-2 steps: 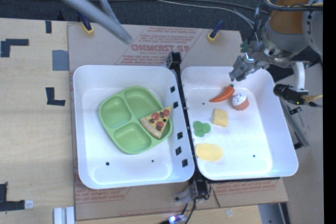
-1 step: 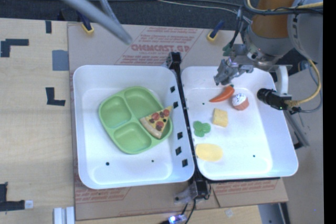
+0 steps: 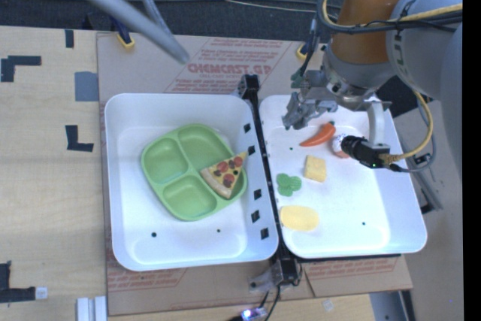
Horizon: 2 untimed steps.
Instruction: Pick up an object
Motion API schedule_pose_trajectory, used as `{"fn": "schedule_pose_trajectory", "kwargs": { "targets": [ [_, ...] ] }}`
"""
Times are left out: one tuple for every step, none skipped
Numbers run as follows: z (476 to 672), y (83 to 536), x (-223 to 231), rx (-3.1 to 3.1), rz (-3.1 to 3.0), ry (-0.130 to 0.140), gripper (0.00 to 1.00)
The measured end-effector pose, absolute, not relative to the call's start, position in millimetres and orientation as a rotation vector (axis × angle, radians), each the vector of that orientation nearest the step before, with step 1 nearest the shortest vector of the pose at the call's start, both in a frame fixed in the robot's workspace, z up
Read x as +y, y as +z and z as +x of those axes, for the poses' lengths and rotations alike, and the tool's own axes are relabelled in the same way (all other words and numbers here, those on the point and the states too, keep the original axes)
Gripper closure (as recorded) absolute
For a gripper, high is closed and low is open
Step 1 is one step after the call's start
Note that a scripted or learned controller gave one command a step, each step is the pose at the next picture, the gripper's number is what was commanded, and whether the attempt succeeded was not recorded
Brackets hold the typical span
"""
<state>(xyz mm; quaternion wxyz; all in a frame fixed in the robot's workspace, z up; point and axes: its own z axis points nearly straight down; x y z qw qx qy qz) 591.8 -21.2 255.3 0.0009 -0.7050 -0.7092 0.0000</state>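
Four loose items, counting the right bin (image 3: pixel 406 237) alone. Seeing a carrot (image 3: pixel 319 134) toward the far side, lying at a tilt, thin end pointing left. Seeing a yellow block (image 3: pixel 316 168) just nearside of it, not touching. Spotting a green piece (image 3: pixel 288 183) left of the block, near the bin's left wall. Spotting a pale yellow oval (image 3: pixel 300 218) nearest the camera, just nearside of the green piece.

Finding the gripper (image 3: pixel 301 115) hanging over the far-left part of the right bin, just beside the carrot's thin end. Not managing to tell how far open it is, or whether it is touching the carrot. Seeing nothing clearly held.

Noting the left bin (image 3: pixel 120 184) carrying a green divided plate (image 3: pixel 169 158), sitting at a slant. Seeing a pizza slice (image 3: pixel 226 174) lying on the plate's right side, reaching its rim.

Noting both bins sitting side by side on a cardboard sheet (image 3: pixel 225 64), itself lying on the wooden surface (image 3: pixel 45 184).
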Motion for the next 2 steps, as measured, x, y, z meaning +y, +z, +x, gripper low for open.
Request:
{"fn": "schedule_pose_trajectory", "kwargs": {
  "targets": [
    [567.5, 247.7, 33.0, -2.226, -2.212, 0.003, 1.00],
    [559.7, 245.1, 91.1, -2.227, -2.211, 0.001, 1.00]
  ]
}}
